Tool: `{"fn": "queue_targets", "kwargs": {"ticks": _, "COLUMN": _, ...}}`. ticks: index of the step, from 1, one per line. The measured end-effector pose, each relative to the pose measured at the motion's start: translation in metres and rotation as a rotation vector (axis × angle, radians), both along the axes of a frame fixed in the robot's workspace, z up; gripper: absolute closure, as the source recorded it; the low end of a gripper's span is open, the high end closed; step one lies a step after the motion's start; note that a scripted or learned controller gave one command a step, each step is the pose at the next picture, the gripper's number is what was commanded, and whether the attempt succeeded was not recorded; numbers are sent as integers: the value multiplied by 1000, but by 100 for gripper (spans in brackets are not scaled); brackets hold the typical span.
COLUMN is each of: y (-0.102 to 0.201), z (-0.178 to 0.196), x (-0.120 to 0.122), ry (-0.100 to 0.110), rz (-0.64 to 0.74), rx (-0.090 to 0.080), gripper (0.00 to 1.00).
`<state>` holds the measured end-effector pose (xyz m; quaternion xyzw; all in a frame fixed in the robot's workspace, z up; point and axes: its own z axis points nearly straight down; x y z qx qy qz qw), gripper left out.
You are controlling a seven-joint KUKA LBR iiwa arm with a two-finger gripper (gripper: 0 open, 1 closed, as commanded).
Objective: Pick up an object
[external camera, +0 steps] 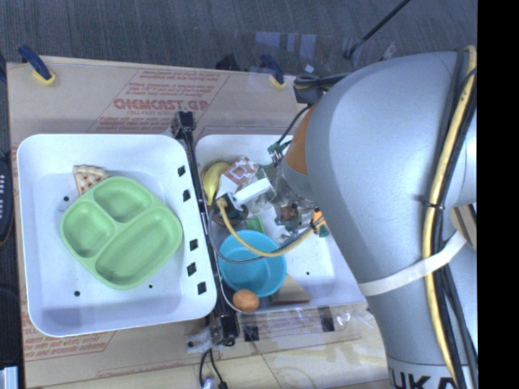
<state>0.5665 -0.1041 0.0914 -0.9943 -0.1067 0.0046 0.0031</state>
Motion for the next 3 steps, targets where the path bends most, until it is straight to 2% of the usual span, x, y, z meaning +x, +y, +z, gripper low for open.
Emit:
{"fn": "queue_targets", "kwargs": {"ticks": 1, "y": 13, "z": 0, "x": 40, "ry": 1, "rz": -2, "rx": 3, "gripper": 0}}
{"fn": "queue_targets", "kwargs": {"ticks": 2, "y": 6, "z": 0, "x": -33, "ry": -5, "rz": 115, "rx": -7, "gripper": 0}}
{"fn": "queue_targets", "kwargs": {"ticks": 3, "y": 0, "z": 0, "x": 42, "ry": -1, "rz": 75, "rx": 3, "gripper": 0}}
